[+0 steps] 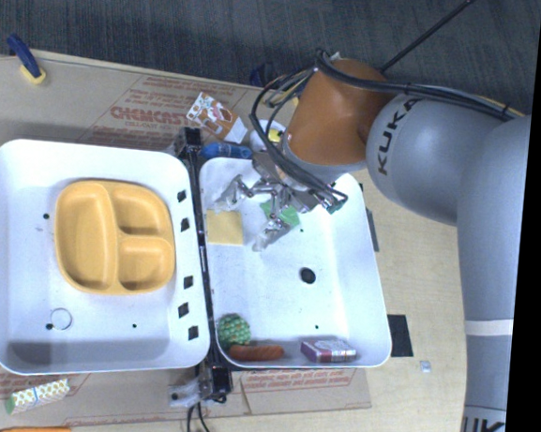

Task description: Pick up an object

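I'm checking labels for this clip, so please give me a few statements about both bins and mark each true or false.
1. The yellow divided tray lies in the left bin. True.
2. The gripper hangs over the left bin. False: it is over the right bin, near its far end.
3. A green ball sits beside a sausage at the right bin's near edge. True.
4. The small box lies inside the yellow tray. False: it lies in the right bin's near corner.
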Robot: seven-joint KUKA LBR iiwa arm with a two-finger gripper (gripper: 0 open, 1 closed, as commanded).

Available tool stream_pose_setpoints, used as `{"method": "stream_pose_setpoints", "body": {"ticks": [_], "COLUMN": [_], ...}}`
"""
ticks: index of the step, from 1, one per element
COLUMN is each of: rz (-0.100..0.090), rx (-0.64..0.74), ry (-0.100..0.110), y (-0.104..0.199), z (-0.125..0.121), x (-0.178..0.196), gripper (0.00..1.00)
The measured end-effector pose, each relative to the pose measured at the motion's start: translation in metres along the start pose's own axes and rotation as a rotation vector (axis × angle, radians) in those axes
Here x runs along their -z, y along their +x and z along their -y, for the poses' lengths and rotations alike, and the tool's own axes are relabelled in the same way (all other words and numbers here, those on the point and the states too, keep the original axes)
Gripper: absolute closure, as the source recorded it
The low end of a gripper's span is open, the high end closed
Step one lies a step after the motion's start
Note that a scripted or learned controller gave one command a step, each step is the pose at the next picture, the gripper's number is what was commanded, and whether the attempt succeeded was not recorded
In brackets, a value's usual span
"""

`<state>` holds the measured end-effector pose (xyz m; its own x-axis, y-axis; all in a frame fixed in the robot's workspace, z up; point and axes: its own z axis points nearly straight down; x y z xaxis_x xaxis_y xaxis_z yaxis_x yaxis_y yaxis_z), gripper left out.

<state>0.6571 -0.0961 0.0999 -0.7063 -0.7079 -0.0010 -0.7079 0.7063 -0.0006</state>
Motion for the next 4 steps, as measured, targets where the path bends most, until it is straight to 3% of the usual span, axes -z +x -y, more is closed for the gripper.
{"method": "stream_pose_setpoints", "body": {"ticks": [1,2,3,4], "rz": [-0.003,0.000,0.001,0.002], "rx": [-0.262,0.047,0.280,0.281], "ry": [-0.003,0.000,0.000,0.000], "y": [0.034,0.052,0.031,0.031], "z": [-0.020,-0.007,0.017,0.017], "x": [-0.008,0.005,-0.007,0.003], "gripper": [0.00,0.00,0.00,1.00]}}
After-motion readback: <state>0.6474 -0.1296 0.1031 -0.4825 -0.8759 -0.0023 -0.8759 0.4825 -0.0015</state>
